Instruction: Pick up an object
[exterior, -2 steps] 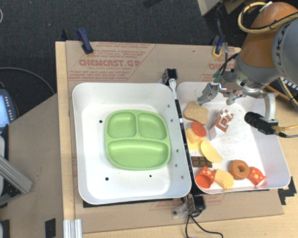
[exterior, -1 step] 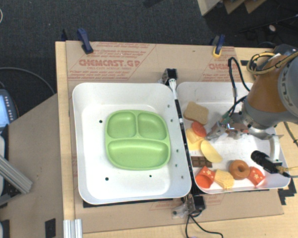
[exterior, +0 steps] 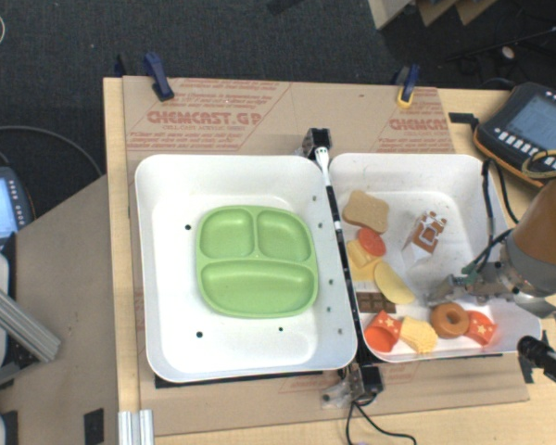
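Near the right bin's [exterior: 463,167] front edge, your gripper [exterior: 456,290] hangs just above the toy doughnut [exterior: 449,321], grasping nothing, apparently lined up to descend; the green divided plate [exterior: 256,261] sits mid-left bin [exterior: 157,248]

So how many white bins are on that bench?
2. The left bin holds a green divided plate; the right bin holds toy food, with the claw over it.

Two bins side by side on the bench

A divided plate [exterior: 256,261] lies in the left bin [exterior: 157,248]; toy foods crowd the right bin [exterior: 398,167], a doughnut [exterior: 449,321] near its front edge, bread [exterior: 366,210] behind.
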`<action>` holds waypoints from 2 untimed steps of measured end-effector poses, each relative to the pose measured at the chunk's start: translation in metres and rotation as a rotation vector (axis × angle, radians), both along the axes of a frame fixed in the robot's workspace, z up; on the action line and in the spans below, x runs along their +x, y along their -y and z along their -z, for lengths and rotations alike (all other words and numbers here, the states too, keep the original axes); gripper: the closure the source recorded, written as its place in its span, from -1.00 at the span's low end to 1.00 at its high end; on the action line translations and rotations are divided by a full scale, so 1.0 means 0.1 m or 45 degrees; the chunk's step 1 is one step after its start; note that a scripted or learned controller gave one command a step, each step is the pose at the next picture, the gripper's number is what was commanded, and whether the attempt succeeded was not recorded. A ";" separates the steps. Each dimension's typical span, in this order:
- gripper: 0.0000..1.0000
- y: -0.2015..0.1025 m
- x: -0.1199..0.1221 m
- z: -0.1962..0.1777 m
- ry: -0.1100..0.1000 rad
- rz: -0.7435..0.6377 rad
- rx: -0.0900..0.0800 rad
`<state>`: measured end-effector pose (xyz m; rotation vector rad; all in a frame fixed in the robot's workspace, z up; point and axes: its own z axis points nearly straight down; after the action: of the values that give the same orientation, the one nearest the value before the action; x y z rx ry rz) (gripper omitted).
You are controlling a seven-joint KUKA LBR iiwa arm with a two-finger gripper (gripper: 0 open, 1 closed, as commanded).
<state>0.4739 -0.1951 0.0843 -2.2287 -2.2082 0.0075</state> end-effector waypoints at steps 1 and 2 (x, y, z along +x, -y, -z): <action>-1.00 -0.19 0.79 -1.08 0.030 -0.020 -0.006; -1.00 -0.31 1.06 0.01 0.002 -0.014 0.004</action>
<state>0.5802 -0.1639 0.0834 -2.2154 -2.2200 0.0016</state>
